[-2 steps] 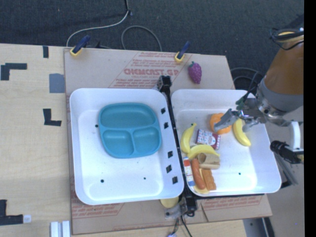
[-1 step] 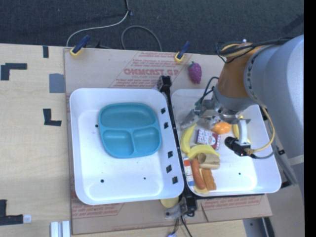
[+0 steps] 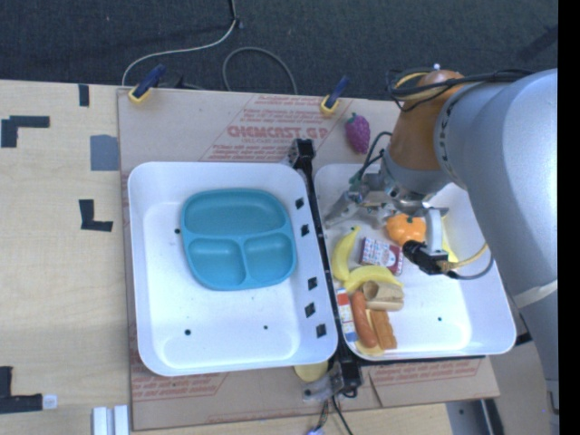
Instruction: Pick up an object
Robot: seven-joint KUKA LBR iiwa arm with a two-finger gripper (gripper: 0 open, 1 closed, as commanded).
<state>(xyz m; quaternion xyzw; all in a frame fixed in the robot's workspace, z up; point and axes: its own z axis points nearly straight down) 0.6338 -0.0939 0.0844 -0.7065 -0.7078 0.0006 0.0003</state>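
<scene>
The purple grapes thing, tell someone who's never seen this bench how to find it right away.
Start at the right-hand white bin, where the arm reaches in. Look just past its far rim, on the brown board near the blue clamp. The purple grape bunch lies there, outside both bins, the one purple item, apart from the bananas and the orange lying inside.

- Even, bright overhead light
- Soft faint shadows inside left bin (image 3: 149, 243)
- White bins slightly washed out
- Overall soft focus, low resolution
- Far floor (image 3: 109, 16) dim
</scene>
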